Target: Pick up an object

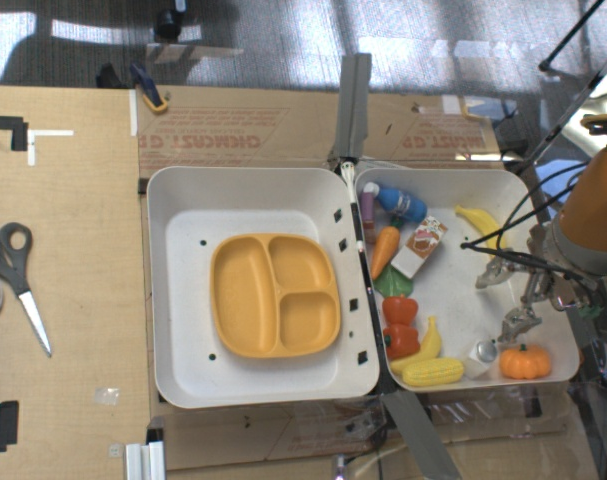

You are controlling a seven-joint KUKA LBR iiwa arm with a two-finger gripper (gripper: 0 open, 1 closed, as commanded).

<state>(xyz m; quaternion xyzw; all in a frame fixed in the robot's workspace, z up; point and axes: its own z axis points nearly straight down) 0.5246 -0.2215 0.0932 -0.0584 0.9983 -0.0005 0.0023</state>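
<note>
The right bin (pixel 453 278) holds several toys. A blue bottle (pixel 401 204), an orange carrot (pixel 385 251) and a small carton (pixel 424 246) lie at its far left, with a yellow banana (pixel 479 219) further right. A green pepper (pixel 394 284), a red pepper (pixel 401 326), a corn cob (pixel 433 372) and a small orange pumpkin (pixel 524 362) lie along the near side. My gripper (pixel 506 299) hovers over the bin's right half, open, with bare bin floor showing between its fingers. The pumpkin sits just below it.
The left bin (pixel 173 268) holds a yellow divided plate (pixel 276 295). Scissors (pixel 21 283) lie on the bench at far left. A small whitish cap (pixel 483 350) lies beside the pumpkin. Black cables (pixel 503 230) run from the arm across the right bin's far right.
</note>
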